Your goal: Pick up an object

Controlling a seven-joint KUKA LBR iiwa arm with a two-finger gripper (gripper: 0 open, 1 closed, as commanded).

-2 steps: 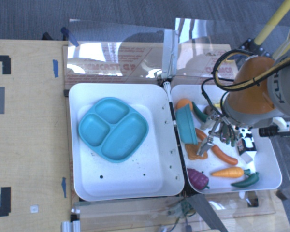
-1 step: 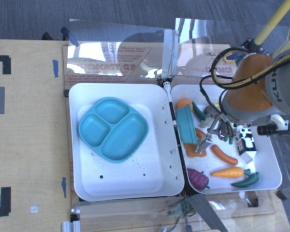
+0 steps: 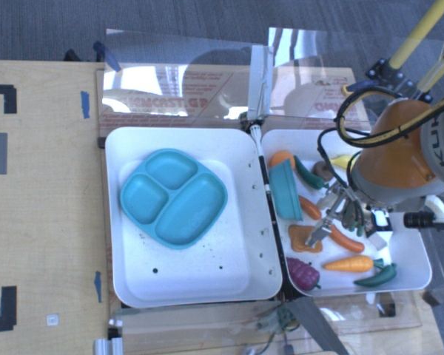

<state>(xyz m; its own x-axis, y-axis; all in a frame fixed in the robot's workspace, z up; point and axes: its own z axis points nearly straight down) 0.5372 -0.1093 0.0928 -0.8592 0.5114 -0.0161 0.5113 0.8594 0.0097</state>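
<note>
Gripper sat low in the right bin when I checked the camera view, arm coming in from the right with its orange band over the bin's far half. I saw the metal fingers angled down-left, tips just over an orange flat piece near the bin's left wall. I could not tell how far apart the fingers were, or whether anything sat between them; too much clutter and blur at the tips.

Right bin contents I logged: a teal bowl tipped on its side against the divider, an orange item just behind it, a dark green pepper beside that, a small orange piece right of the bowl, a red-orange chili just beside the fingers, a carrot nearer the front, a green pepper touching the carrot's end, purple grapes at the front left corner. A yellow item sat partly hidden under the arm.

Left bin held a blue divided plate, flat, three compartments, toward the bin's far left.
</note>
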